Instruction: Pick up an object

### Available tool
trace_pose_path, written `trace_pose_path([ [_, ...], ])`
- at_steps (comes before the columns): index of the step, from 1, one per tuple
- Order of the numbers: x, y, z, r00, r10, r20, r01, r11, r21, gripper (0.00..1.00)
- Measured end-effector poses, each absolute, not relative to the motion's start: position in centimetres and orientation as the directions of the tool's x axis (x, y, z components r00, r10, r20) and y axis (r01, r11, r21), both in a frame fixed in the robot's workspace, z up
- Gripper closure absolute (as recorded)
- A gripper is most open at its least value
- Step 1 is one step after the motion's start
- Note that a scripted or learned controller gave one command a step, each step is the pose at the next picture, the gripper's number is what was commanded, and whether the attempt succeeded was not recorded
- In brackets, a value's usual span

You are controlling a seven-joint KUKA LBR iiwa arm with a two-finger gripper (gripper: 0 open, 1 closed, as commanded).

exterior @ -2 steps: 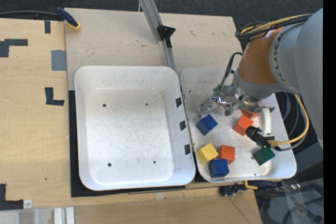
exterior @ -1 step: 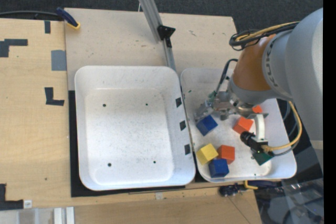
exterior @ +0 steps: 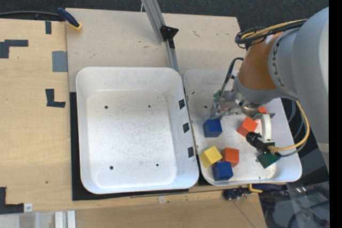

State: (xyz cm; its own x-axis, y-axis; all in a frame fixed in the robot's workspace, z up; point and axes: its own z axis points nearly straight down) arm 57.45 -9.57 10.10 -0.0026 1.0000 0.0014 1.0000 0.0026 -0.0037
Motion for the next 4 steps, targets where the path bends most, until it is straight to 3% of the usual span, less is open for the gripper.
trace_pose_path([
  [3,58.2,-10.5,25.9,-0.002,1.0,-0.001,1.0,0.002,0.005,1.0],
  [4,57.5,-4.8,24.4,-0.006,1.0,0.001,1.0,0.006,-0.002,1.0],
])
